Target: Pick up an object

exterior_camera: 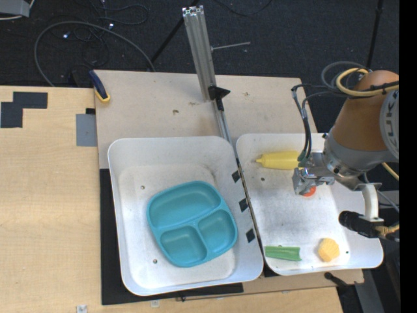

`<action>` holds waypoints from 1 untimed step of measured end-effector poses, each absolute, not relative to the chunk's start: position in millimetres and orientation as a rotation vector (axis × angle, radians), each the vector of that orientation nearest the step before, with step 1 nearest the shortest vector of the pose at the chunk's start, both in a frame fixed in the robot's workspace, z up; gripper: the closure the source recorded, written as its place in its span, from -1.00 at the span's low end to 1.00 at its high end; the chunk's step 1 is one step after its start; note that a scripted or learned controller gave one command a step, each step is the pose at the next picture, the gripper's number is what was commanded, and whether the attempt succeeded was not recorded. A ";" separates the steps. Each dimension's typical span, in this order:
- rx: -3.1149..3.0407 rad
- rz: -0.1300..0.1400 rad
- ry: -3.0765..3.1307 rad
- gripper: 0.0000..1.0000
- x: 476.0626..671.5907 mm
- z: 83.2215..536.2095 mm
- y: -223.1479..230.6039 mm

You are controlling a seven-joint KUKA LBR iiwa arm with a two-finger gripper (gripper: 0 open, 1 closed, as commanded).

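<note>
We see the jaws (305,188) low in the right bin (287,237), over a small red object (309,191) just below them, the yellow corn-like piece (279,160), long axis left-right, just beside them up-left; we cannot tell their spread.

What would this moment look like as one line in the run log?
gripper: low in right bin | beside: yellow object | elsewhere: green piece, teal tray in left bin

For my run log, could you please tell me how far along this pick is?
Done: the gripper has reached low into the right bin. In hand: nothing visibly held. Left: grasping and lifting; the yellow object, green piece and yellow block lie in the bin.
</note>
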State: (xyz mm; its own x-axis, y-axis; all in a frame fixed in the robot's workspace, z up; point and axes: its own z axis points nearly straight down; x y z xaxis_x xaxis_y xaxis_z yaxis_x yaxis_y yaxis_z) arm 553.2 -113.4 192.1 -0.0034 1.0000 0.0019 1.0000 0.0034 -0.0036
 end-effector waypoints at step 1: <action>-2.216 0.000 -2.225 1.00 560.1 205.8 -66.8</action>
State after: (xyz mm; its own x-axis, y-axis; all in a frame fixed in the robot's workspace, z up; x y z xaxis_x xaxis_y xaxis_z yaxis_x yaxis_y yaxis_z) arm 560.1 -66.8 205.8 -0.0041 1.0000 0.0013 1.0000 0.0041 -0.0012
